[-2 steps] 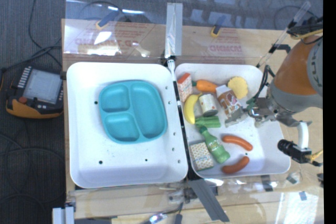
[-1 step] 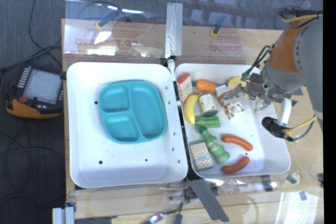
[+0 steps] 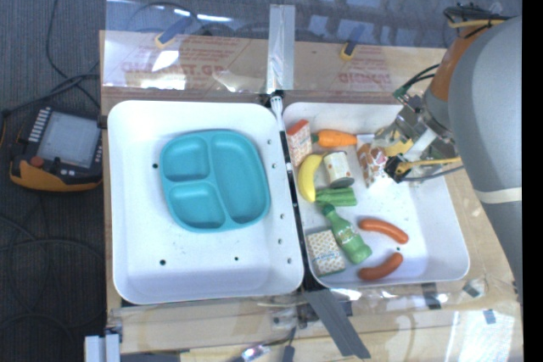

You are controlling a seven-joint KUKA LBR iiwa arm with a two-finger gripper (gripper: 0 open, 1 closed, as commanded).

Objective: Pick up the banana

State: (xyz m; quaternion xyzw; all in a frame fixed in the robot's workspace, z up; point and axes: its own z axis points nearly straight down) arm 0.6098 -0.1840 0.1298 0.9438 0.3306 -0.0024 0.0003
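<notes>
The yellow banana (image 3: 308,176) lies at the left side of the right bin (image 3: 441,225), close to the divider between the bins. It curves beside a small can (image 3: 338,168) and above a green vegetable (image 3: 337,197). My gripper (image 3: 389,155) hangs over the right half of that bin, well to the right of the banana, with the can between them. Its fingers are spread apart and point left, with nothing between them. A brown and white snack packet (image 3: 369,162) lies just left of the fingertips.
The right bin also holds a red and white carton (image 3: 298,142), a carrot (image 3: 337,138), a green bottle (image 3: 346,235), a cracker (image 3: 324,251) and two sausages (image 3: 383,229). A teal divided plate (image 3: 214,179) sits in the left bin (image 3: 136,267).
</notes>
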